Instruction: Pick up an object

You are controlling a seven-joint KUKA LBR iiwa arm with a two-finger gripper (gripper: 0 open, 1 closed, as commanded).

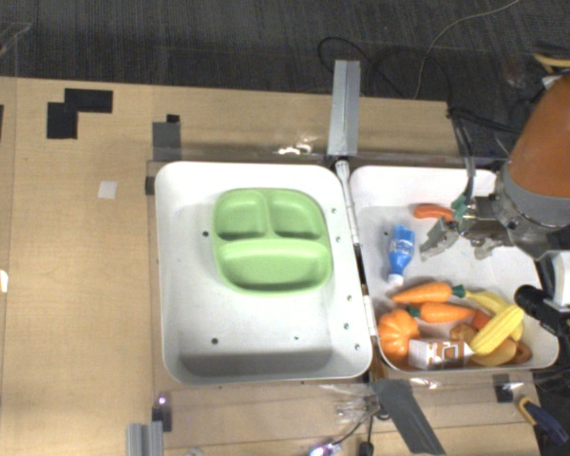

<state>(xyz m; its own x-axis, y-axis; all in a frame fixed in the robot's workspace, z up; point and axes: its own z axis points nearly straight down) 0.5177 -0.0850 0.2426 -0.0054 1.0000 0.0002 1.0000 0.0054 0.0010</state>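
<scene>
Nothing was picked yet — the gripper [444,238] hung open and empty in the right bin [380,193], beside the blue bottle [400,253].

Green tray [270,238] in white bin [185,283] — carrots [435,294] orange, corn [500,327] yellow.

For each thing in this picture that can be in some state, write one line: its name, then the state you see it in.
gripper: open, hovering over the right bin, holding nothing.
green tray: lying flat in the left bin, compartments bare.
blue bottle: lying on its side in the right bin.
carrots: lying flat, side by side.
corn cob: lying tilted on the pile.
small pumpkin: resting against the bin's near wall.
</scene>
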